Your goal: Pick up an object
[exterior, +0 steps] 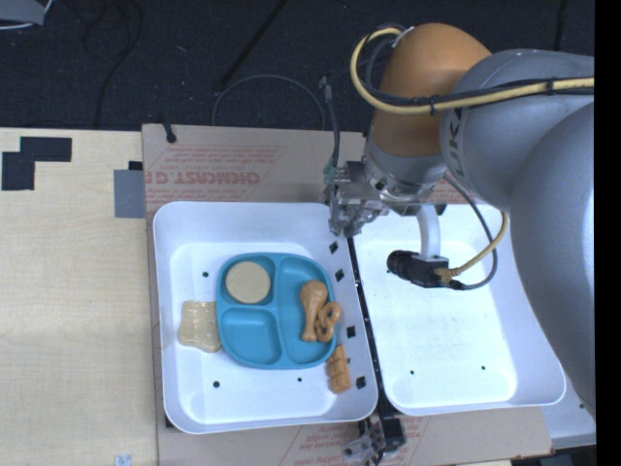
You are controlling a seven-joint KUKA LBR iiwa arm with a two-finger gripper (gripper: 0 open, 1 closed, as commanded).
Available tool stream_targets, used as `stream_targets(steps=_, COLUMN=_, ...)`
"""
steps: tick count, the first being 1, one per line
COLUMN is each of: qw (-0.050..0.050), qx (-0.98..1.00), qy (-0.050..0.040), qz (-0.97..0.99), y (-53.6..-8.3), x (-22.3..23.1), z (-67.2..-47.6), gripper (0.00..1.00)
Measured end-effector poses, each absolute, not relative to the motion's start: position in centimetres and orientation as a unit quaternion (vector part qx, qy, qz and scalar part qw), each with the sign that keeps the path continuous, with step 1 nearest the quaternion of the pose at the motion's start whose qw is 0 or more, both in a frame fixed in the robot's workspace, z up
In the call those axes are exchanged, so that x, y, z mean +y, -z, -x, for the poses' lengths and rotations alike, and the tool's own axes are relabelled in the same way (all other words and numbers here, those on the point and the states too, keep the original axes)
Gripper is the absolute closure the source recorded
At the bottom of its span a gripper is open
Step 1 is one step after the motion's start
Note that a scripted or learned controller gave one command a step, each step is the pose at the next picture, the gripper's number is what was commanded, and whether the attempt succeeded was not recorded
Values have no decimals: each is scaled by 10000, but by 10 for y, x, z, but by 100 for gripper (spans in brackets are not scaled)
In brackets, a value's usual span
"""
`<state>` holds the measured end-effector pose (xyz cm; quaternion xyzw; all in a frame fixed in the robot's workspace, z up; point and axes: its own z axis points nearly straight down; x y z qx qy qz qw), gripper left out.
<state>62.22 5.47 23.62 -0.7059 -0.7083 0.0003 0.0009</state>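
A blue divided tray (254,343) lies in the left bin (184,231). On it are a round tan biscuit (246,282), a toy chicken drumstick (312,306) and a pretzel (329,320). Just left of the tray, a pale slice of bread (199,325) rests on the bin floor. A small brown piece (338,369) lies off the tray's lower right corner. My gripper (343,217) hangs over the far edge where the two bins meet, above and behind the tray, touching none of the objects.
The right bin (456,357) lies under the grey arm (524,163). A black connector with a yellow cable (419,268) hangs from the arm over that bin. A dividing rim (361,328) separates the bins. Cardboard (233,163) lies behind them.
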Motion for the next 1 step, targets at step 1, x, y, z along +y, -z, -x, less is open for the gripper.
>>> stream_targets(steps=1, qw=5, qx=-7084, qy=-4, qz=7058, y=-238, x=111, z=-635, gripper=100)
